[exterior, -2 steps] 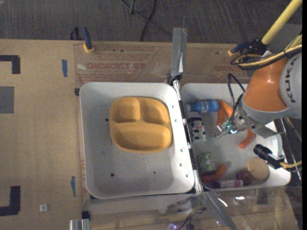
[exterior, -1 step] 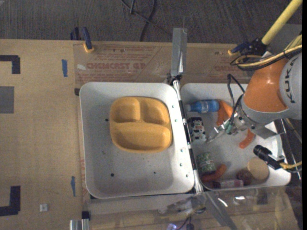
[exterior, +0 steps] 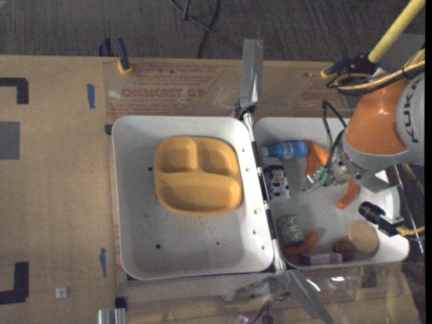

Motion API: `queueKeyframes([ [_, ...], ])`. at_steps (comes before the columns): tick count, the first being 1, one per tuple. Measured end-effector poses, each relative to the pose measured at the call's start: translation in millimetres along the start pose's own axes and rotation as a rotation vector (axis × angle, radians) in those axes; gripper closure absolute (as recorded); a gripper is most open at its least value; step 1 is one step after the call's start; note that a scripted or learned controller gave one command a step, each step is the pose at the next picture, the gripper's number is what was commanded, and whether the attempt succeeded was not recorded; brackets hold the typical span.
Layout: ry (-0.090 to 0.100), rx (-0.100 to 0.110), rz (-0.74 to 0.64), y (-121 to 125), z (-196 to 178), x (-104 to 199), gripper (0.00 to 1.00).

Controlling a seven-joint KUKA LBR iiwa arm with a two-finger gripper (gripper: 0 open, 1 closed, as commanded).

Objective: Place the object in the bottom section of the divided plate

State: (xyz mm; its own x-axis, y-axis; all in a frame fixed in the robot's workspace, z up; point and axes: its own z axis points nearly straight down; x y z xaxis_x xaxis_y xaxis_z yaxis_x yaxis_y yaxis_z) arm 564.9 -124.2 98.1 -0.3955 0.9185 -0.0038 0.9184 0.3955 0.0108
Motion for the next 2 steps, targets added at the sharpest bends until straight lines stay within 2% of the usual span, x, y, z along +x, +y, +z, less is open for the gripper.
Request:
queueKeyframes([
  [1, -0.002, -0.001, 0.082, -23.7, 8.1, -10.2, 1.0],
  [2, 0.005, 0.011, 0.159, -70.9, -17.4, -11.4, 1.0],
])
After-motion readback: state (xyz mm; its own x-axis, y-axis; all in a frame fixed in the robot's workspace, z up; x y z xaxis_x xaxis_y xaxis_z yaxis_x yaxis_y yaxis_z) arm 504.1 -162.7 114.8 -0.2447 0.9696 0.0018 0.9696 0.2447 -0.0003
